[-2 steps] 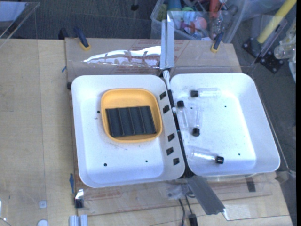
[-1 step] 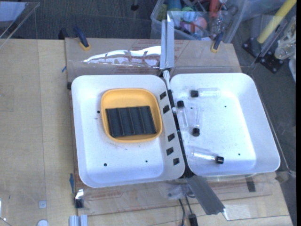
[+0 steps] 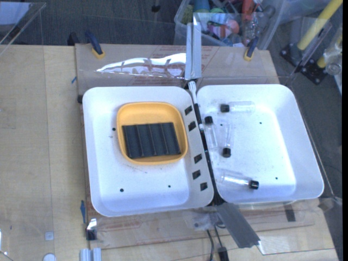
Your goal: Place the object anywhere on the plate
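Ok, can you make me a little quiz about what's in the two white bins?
1. True or false: the yellow plate sits in the left bin.
2. What lies on the plate? A) a dark ridged block B) a spoon C) a red ball
3. Fill in: the clear vials with black caps lie in the ____ bin.

Key: 1 true. 2 A, the dark ridged block. 3 right; the right bin holds several of them.
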Tool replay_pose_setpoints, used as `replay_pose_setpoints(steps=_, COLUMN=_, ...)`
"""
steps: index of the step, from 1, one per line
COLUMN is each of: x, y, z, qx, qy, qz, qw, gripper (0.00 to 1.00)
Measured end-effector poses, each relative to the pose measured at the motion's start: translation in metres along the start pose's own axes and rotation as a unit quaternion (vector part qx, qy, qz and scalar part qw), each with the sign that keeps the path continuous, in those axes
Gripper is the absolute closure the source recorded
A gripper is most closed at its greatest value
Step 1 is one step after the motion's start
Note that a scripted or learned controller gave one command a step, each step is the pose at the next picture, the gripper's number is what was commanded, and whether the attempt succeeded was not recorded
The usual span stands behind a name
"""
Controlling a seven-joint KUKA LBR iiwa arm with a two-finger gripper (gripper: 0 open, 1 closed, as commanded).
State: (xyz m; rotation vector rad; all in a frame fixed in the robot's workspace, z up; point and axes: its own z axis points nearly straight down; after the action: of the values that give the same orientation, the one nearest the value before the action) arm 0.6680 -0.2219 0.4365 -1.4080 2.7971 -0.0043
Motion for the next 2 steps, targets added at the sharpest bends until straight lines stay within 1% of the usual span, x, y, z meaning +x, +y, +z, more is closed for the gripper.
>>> replay_pose_setpoints(steps=1, x=-0.0001, y=0.0001, z=0.0004, qx=-0.001, qy=0.000, qz=-0.165, qw=0.9863, gripper=1.00)
replay_pose_setpoints(steps=2, x=-0.0002, y=0.0003, z=0.0009, qx=-0.002, qy=-0.001, qz=-0.340, qw=0.9403, gripper=1.00)
